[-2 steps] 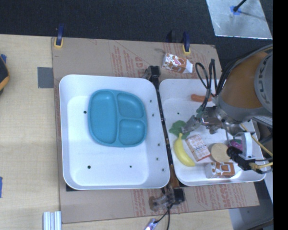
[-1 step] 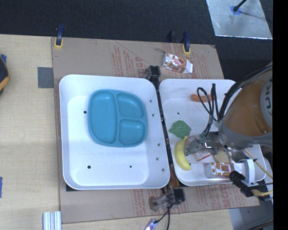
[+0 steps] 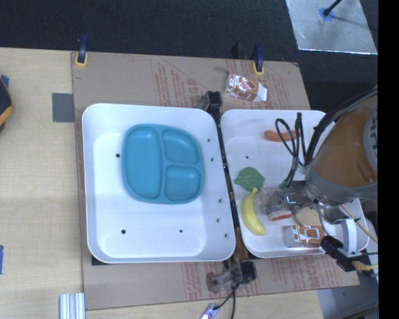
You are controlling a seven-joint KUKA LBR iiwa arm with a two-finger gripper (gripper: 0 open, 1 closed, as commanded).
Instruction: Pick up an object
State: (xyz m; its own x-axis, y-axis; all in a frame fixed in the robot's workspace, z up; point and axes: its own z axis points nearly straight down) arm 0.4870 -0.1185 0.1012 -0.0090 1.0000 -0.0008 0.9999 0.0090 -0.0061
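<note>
Yellow banana [image 3: 253,212] lies beside the claw [image 3: 277,205].

One fixed camera here, mounted high above the pale wooden surface [image 3: 33,198] and looking down at a slant, far enough back to take in both shallow white plastic bins side by side. The left white bin [image 3: 106,238] sits near the middle of the frame, the right white bin [image 3: 243,128] pushed toward the right edge. The brown cardboard sheet [image 3: 153,78] under them runs up to a dark carpeted floor [image 3: 153,12] across the top. The grey arm with its orange band [image 3: 349,158] comes in from the right, close to the lens and large in frame.
</note>
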